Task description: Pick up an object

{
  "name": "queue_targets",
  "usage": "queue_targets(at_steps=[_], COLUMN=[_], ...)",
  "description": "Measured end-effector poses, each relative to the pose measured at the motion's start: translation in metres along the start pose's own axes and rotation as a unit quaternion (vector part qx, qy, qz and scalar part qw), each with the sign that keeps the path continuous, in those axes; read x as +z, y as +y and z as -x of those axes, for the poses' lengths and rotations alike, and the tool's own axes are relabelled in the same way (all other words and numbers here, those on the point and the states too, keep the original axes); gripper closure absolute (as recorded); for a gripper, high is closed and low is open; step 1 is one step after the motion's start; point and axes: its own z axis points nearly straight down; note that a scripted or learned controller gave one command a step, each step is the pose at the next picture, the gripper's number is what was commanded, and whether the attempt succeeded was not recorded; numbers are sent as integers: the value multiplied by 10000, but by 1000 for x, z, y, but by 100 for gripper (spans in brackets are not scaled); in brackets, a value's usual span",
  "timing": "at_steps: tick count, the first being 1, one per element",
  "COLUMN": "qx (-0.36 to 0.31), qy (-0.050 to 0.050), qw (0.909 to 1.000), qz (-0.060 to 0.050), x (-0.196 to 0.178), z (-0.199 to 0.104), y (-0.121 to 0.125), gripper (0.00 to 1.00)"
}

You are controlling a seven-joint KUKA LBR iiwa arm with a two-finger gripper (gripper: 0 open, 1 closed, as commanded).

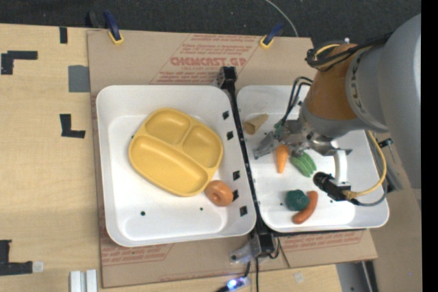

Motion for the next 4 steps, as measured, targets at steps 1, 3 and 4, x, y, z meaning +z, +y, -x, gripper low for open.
queue_targets(at_steps=[1,3,4], qx=[-7,5,5], qy=[-1,-1,-1], qw=[10000,10000,10000], qz=[-10,-9,-9], x=[-10,-118,-159], z=[0,-2,-3], y=[0,-2,-1], gripper=[100,100,100])
